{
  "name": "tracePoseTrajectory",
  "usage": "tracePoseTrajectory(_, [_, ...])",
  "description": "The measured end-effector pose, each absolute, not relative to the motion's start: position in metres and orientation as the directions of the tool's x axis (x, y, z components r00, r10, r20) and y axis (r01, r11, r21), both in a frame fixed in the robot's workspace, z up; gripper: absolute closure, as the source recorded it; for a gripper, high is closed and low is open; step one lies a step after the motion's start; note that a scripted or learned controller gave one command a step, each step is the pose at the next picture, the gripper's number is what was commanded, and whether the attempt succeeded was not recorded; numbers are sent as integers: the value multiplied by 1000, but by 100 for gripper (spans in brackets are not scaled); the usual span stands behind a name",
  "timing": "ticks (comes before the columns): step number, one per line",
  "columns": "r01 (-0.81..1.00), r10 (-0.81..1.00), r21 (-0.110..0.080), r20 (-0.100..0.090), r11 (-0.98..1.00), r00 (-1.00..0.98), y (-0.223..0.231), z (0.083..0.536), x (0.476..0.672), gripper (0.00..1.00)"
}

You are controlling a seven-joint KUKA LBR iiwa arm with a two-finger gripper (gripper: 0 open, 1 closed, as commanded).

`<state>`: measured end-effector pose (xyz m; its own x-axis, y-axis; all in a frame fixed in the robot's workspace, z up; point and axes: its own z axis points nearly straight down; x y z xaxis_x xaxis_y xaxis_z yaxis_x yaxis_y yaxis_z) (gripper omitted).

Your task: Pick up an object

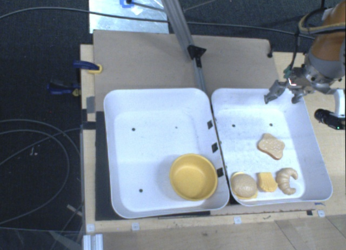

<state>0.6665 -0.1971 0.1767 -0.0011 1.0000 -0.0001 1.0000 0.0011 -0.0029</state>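
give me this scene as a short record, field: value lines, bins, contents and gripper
left bin: holds a yellow bowl, upright, near its front right corner
right bin: holds four food items
food items: toast slice mid-right; bread roll, yellow cheese block and croissant in a row along the front
gripper: open, over the right bin's back right edge, holding nothing

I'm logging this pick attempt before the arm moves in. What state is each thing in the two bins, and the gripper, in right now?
Gripper: open, holding nothing, above the right bin's far rim.
Yellow bowl: upright, in the left bin, near its front right corner.
Toast slice: lying flat in the right bin, apart from the rest.
Bread roll: resting at the right bin's front, beside the cheese cube.
Cheese cube: between roll and croissant.
Croissant: lying flat, untouched.
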Motion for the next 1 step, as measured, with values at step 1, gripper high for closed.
tracePoseTrajectory(1, [1000, 1000, -2, 0, 1, -1, -200, 121, 657, 0])
